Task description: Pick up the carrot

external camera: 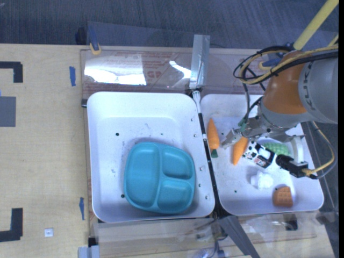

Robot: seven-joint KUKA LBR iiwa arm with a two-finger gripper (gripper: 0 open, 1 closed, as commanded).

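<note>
Two orange carrots lie in the right bin [309,200]. One carrot [213,134], with a green end, lies along the bin's left wall. The second carrot [238,151] is tapered with its tip pointing down, and it sits nearer the middle. My gripper [238,138] reaches in from the right and is at this second carrot's upper end. Its grey fingers [230,139] are closed around that end.
The left bin [107,112] holds a teal divided plate [159,178]. Also in the right bin are a green piece [274,147] under the wrist, a white lump [262,180] and a brown-orange item [282,196] near the front right corner.
</note>
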